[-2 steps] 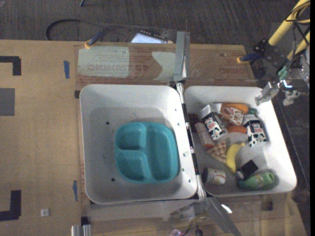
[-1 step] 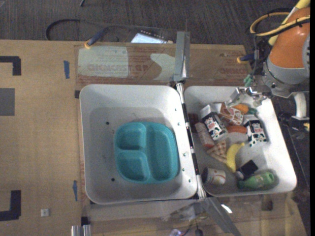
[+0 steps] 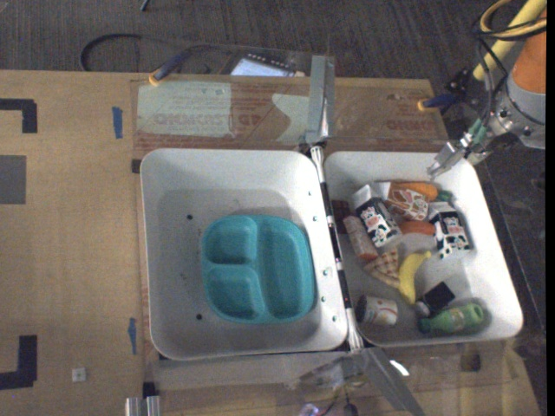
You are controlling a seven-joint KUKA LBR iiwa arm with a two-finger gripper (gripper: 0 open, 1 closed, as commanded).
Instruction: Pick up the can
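Meanwhile the can (image 3: 377,310) lies sideways, long axis left-right; gripper (image 3: 453,157) looks spread.

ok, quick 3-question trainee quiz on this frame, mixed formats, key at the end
1. True or false: the gripper is down among the items in the right bin.
2. Multiple choice: the teal divided tray lies in
A. the left bin
B. the right bin
C. on the cardboard outside both bins
3. Fill in: the small can lies on its side near the right bin's ___ edge, beside the green bottle.

Key
1. False: it sits over the bin's far rim, near the right corner, above the items and holding nothing.
2. A
3. Near (bottom of the view), toward the divider between the bins.
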